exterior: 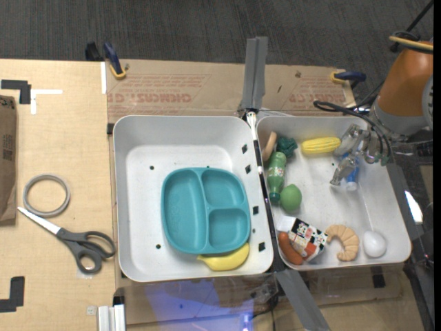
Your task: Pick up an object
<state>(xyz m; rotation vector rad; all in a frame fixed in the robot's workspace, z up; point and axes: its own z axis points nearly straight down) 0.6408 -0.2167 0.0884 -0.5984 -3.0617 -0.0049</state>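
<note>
The gripper (346, 167) hangs over the right bin (393, 205) near its far right corner, its metal fingers pointing down and toward the left, with a small blue-and-white thing (351, 176) close against them; whether the fingers are apart or closed, or have any hold on that thing, cannot be told from this slanted view. Behind the gripper the grey arm (406, 95) with its orange band rises over the bin's right rim. Just left of the gripper, along the far wall, lies a yellow corn cob (320, 145) with a ribbed surface, and further left in the far left corner a dark green leafy toy (286, 145) sits beside a tan stick (269, 143). A green bottle (276, 173) lies along the left wall, and a round green ball (291, 197) rests just beside its near end. Toward the near edge lie a small printed carton (306, 236), which rests on top of a red sausage-shaped toy (290, 249), a tan curved croissant (344, 241), and a smooth white egg (374, 243) in the near right corner. The left bin (131, 185) carries a teal plastic plate (205, 209) with three compartments, and a yellow banana (226, 258) peeks out from under its near edge. On the wooden bench (55, 129) to the left, well apart from the bins, lie a roll of tape (47, 194) and grey-handled scissors (72, 238). A brown cardboard sheet (179, 88) lies behind the bins, held by blue clamps (114, 59).
</note>
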